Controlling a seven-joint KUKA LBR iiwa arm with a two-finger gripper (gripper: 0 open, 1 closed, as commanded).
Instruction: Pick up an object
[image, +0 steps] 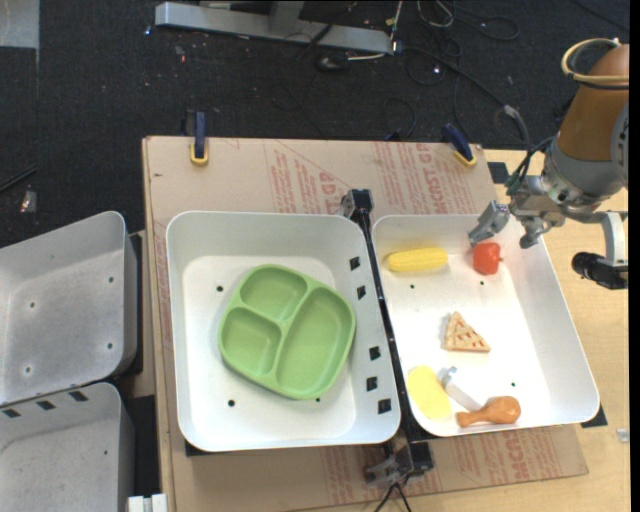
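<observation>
My gripper hangs over the far right corner of the right bin, its two fingers spread open with nothing between them. A small red tomato-like piece lies just below and to the left of the fingertips, apart from them. Further left in the same bin lies a yellow corn cob. A triangular pizza slice sits mid-bin. Near the front edge are a yellow oblong piece and an orange drumstick.
The left bin holds a green three-compartment plate. A black divider with clips runs between the bins. Two blue-and-yellow clamps grip the board's far edge. Grey lids lie at the left.
</observation>
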